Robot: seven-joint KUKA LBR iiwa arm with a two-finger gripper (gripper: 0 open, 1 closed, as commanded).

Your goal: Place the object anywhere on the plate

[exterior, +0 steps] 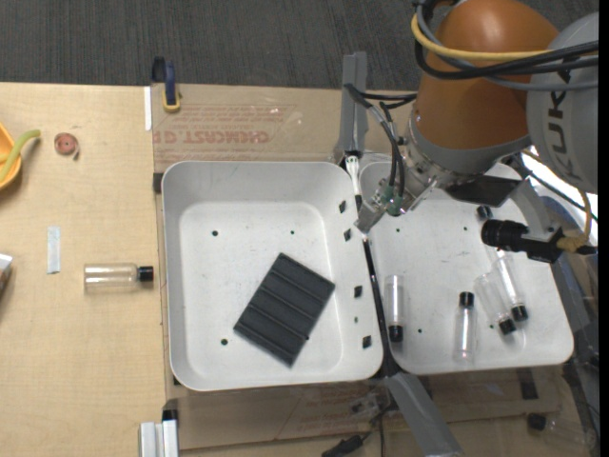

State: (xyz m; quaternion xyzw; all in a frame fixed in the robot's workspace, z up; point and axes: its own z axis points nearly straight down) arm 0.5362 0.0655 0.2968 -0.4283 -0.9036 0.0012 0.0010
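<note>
Dark grey and ribbed, the plate (285, 309) lies flat on the floor of the left bin (181, 255), turned at a slant, with its lower corner near the front wall. Nothing rests on it, so the placement is judged not yet done.

The candidate objects are three clear vials with black caps, all lying in the right bin (542, 350): one vial (393, 307) just beside the inner wall, a second vial (464, 324) near the middle, and a third vial (504, 298) to its right. Which one is intended cannot be told.

The gripper (388, 198) hangs over the upper left corner of the right bin, close to the dividing rims and well apart from all three vials. Whether it is open or closed cannot be told, as the arm's orange band (481, 60) and the wrist crowd it. No vial is seen in it. On this evidence pick-up, carry and release all remain.

Clearance: the two bins sit rim to rim, so any carry must lift over both raised inner walls. The nearest vial lies tight against that wall, leaving little room on that side. The left bin has open floor above and to the left of the plate. A further bottle (116, 275) lies outside on the bench (76, 369), well clear.
</note>
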